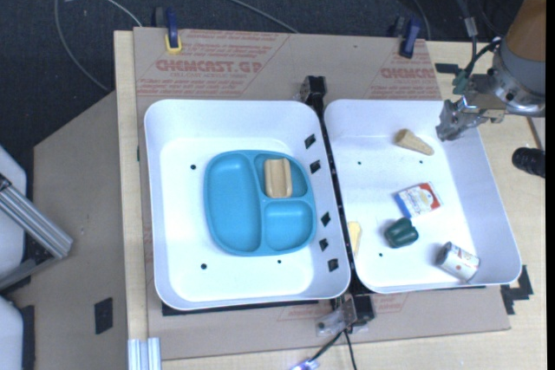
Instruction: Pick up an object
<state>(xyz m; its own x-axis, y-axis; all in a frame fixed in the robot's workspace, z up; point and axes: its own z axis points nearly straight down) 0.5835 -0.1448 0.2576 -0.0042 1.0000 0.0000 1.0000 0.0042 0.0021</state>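
The pincer [453, 124], its spread impossible to tell, hovers at the right bin's [499, 212] far edge just beside the wedge [414, 142], so it should centre over that before descending.

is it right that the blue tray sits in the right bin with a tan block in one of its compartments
Not quite. The camera view shows the blue tray in the left bin, not the right one. The rest holds: a tan block lies in one of its compartments, the upper right one.
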